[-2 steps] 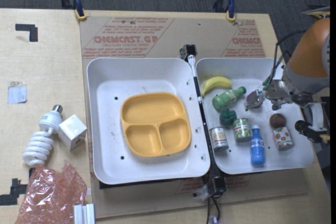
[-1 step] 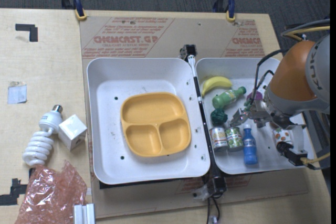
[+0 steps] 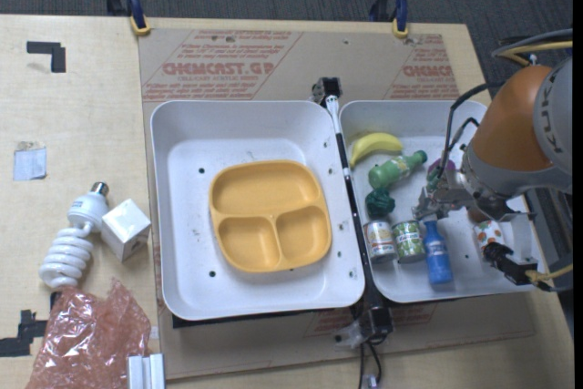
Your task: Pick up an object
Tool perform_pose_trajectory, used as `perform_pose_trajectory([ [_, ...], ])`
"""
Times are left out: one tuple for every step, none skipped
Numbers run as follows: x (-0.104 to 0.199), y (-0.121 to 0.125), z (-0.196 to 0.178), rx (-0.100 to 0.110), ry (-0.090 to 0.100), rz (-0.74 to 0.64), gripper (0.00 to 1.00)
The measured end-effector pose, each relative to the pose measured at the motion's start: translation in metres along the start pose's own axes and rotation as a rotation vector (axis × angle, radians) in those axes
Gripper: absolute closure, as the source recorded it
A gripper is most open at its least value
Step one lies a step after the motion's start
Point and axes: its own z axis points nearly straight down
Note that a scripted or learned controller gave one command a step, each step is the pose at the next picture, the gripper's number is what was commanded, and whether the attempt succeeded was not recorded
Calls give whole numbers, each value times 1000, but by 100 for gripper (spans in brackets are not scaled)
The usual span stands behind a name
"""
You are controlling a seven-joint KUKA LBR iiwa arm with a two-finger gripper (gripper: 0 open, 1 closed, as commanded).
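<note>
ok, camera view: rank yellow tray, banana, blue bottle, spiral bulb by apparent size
1. Yellow tray, by far the largest.
2. Spiral bulb.
3. Blue bottle and banana look about alike; not ranking them, since the arm may hide part of the bottle.

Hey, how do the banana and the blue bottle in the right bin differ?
The banana is yellow and curved; the blue bottle is blue and straight. The banana lies across the bin's far end, while the blue bottle lies lengthwise near the front edge, beside two small cans. Both rest in the right bin.
</note>
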Motion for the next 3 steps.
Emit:
perform_pose_trajectory([
  [0, 0, 0, 0, 0, 0, 0],
  [33, -34, 8, -11, -12, 6, 0],
  [35, -34, -1, -6, -5, 5, 100],
])
